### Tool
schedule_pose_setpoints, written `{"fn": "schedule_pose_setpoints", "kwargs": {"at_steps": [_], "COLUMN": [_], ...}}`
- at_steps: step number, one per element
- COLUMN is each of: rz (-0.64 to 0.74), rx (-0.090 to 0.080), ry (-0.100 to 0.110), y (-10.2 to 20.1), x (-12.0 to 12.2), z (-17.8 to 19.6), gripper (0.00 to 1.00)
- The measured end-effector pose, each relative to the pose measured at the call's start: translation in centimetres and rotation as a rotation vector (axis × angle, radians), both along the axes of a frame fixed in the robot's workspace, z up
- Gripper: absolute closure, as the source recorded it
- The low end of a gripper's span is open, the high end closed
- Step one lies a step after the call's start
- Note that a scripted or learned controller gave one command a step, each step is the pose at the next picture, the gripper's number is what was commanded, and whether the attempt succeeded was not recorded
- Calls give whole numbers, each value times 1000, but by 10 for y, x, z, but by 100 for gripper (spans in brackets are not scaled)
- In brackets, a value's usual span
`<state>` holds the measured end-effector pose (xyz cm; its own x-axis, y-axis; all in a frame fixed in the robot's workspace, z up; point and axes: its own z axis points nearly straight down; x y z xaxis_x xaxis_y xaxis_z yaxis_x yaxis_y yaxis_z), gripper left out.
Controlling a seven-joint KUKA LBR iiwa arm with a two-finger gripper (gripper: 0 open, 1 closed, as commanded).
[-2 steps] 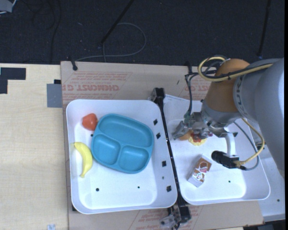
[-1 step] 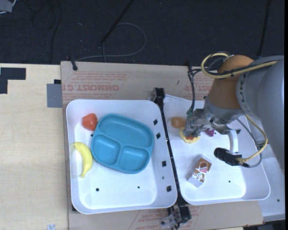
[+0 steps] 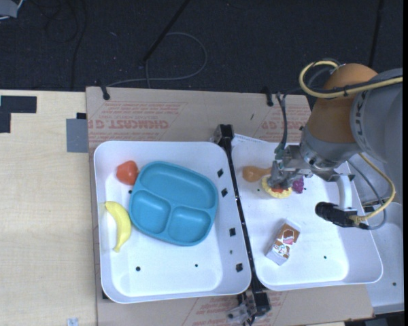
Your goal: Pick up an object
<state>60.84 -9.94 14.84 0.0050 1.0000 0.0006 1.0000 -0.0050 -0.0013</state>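
My gripper reaches down into the right bin, right over a small pile of toy food: a yellow piece, a purple piece and an orange piece to its left. Its tip sits against the yellow piece. A small brown and white carton lies lower in the same bin, apart from the gripper.
The left bin holds a blue divided plate, a yellow banana along its left side and a red tomato at the upper left. A black divider runs between the bins. Cables hang by the arm's wrist.
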Motion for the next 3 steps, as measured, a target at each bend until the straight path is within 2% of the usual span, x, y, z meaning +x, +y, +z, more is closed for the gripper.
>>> {"fn": "schedule_pose_setpoints", "kwargs": {"at_steps": [1, 2, 3], "rz": [5, 5, 7], "rx": [-1, 0, 1], "ry": [-3, -1, 3], "y": [2, 0, 45], "x": [4, 4, -15], "z": [62, 85, 93], "gripper": [100, 100, 100]}}
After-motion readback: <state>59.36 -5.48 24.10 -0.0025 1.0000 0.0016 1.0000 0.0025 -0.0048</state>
